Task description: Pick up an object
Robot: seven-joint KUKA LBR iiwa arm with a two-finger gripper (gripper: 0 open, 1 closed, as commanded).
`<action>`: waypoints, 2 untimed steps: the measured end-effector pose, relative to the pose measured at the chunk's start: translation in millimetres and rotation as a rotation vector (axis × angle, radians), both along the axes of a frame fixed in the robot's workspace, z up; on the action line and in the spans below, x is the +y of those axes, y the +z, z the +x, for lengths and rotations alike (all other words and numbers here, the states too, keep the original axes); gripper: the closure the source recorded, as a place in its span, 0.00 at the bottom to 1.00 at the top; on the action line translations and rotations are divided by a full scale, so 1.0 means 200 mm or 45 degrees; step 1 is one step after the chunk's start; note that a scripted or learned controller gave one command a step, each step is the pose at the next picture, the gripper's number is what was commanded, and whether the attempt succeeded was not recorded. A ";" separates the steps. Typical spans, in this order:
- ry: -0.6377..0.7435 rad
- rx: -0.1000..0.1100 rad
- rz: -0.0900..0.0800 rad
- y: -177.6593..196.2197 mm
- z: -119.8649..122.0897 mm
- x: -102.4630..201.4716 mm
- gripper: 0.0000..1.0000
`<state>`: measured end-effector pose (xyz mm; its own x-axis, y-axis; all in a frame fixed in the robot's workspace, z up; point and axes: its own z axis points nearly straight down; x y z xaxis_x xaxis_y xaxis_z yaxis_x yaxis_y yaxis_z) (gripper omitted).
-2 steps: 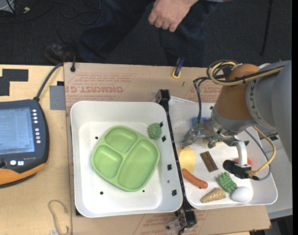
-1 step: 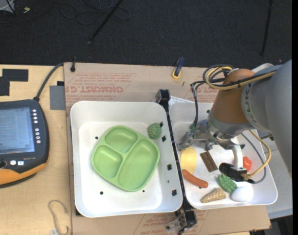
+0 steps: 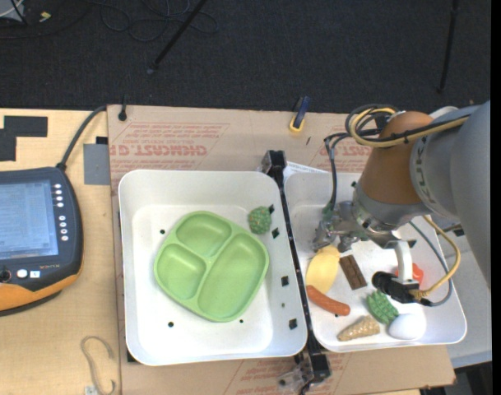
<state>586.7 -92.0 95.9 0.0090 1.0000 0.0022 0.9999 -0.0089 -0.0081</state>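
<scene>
Gripper [image 3: 330,232], mine, on the grey arm [image 3: 431,171] with its orange band, set low in the right bin [image 3: 452,332], beside the left wall about halfway along it; whether it is spread or clenched I cannot tell. Yellow fruit [image 3: 322,270], one, just beside my gripper on the side toward the bin's front edge. Brown bar [image 3: 351,271], one, lying tilted against the fruit's right side. Orange sausage [image 3: 328,301], one, lying slantwise between the fruit and the front edge, close to the left wall. Tan cone [image 3: 359,328], one, on its side along the front edge. White egg [image 3: 406,326], one, near the front right corner. Green knobbly piece [image 3: 382,306], one, touching the egg, between it and the sausage. Left bin [image 3: 133,220], holding a green plate [image 3: 211,263] with three compartments, flat at the bin's middle. Small green ball [image 3: 260,218], one, near that bin's far right corner, just beside the plate's rim. Control pad [image 3: 24,229], screen lit, on the bench [image 3: 44,352] at its left edge, well apart from both bins.
</scene>
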 end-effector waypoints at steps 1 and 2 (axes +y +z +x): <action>0.014 -0.010 -0.002 0.22 0.02 0.02 1.00; 0.011 -0.010 -0.003 0.43 0.03 0.01 1.00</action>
